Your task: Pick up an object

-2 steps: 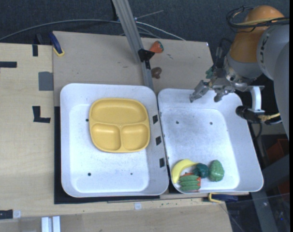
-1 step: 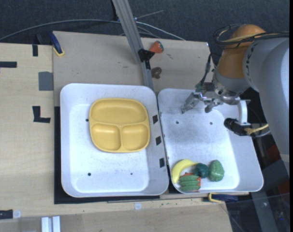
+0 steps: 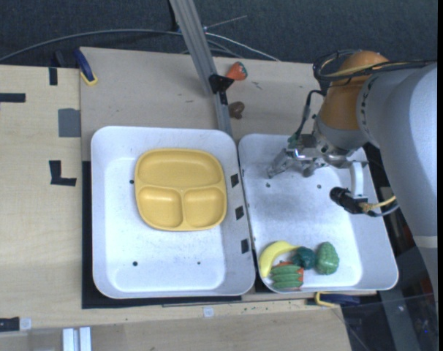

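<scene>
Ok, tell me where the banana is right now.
The banana lies in the right bin, at its near left corner, touching the green toys beside it and well away from the gripper at the far end.

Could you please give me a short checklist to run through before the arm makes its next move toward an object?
1. Targets in view: ok; banana, green toy and dark green toy lie clustered at the right bin's near edge.
2. Tool over the cluster: not ok; it is at the bin's far end.
3. Tool holding nothing: cannot tell.
4. Path to the cluster clear: ok.
5. Yellow divided plate out of the way: ok, left bin.
</scene>
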{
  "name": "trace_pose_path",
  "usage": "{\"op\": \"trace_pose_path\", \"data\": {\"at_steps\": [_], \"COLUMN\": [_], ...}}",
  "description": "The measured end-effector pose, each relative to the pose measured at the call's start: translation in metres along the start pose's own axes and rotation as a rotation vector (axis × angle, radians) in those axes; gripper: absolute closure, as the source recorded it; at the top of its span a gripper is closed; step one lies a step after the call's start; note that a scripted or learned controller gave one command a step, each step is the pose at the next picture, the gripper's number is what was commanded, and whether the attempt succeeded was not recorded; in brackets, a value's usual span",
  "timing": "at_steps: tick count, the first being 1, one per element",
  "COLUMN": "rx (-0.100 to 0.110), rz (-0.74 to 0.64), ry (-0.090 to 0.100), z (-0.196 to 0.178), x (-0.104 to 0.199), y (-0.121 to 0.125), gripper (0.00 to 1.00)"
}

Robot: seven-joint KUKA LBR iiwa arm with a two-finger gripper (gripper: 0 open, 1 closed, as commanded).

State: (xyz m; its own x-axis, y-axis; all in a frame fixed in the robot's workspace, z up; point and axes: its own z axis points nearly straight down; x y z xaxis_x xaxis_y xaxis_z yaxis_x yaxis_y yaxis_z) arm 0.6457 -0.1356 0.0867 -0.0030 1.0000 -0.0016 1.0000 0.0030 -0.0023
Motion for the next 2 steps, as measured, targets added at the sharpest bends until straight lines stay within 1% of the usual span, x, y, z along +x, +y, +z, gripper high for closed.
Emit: {"op": "trace_pose_path", "data": {"at_steps": [1,2], "rx": [0.000,-0.007], "rz": [-0.001,0.000], "ry": [0.000,0.001], "z": [-0.012,-0.067], "x": [0.000,0.010], "y": [0.000,0.006], "gripper": [1.00,1.00]}}
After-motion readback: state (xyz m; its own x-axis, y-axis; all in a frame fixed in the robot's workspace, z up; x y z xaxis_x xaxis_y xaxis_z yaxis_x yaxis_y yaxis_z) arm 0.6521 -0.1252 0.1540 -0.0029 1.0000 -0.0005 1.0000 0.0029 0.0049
